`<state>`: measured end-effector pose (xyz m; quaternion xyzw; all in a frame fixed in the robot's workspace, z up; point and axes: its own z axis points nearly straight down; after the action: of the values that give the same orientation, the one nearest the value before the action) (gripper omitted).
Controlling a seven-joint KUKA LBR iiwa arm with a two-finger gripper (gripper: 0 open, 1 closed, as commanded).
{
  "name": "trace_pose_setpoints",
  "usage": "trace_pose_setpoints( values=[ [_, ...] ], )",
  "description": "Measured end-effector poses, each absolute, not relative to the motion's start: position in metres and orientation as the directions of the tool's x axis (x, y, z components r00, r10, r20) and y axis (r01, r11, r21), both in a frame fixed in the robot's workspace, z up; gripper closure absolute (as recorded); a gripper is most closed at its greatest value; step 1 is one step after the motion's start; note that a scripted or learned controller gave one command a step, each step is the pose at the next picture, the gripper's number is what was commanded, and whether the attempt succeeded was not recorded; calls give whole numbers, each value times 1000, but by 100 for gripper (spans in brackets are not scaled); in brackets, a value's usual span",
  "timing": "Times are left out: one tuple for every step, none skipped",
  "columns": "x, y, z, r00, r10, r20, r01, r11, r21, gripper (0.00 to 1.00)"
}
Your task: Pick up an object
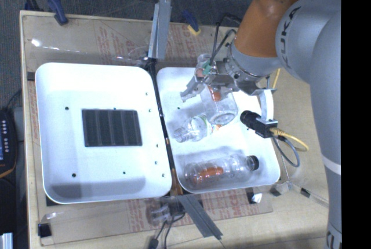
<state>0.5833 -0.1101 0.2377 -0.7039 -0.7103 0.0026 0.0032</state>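
My gripper (pixel 204 87), grip state unclear, hovers over the clear cup (pixel 221 107) just below; I should descend squarely, centring it.

- The arm (pixel 310 16) is thick and rounded, with a smooth pale grey shell.
- Dark letters reading "KU" show on the grey casing beside the band.
- A broad orange band (pixel 261 28) circles the arm just above the wrist.
- Below the band sits a grey metal wrist flange.
- The gripper (pixel 204 81) is bare silvery metal with small red and green details.
- Thin dark cables run along the wrist down to the gripper.
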Motion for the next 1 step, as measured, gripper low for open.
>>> trace_pose_setpoints(
  values=[
    [581, -152, 140, 105, 994, -4, 994, -105, 17, 0]
  ],
)
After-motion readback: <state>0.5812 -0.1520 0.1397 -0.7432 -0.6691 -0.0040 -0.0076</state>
